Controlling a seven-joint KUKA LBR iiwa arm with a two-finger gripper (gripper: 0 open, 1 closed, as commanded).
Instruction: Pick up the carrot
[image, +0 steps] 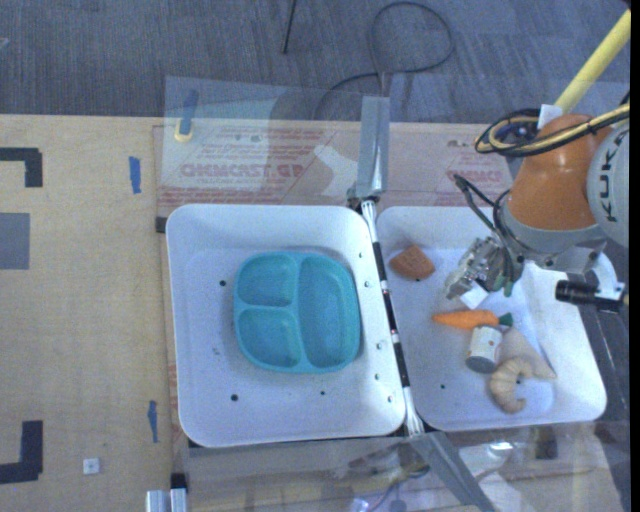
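Observation:
An orange carrot (466, 320) with a green end lies flat in the right bin (440, 395), near its middle. My gripper (474, 279) hangs just above and behind the carrot, apart from it, pointing down and left from the orange-banded wrist. Nothing shows between the fingers.
A brown bread-like piece (411, 263) lies at the right bin's back left. A small white cylinder (483, 348) and a tan croissant (510, 380) sit right below the carrot. A teal divided plate (296, 312) rests in the left bin (200, 400). Cables hang by the arm.

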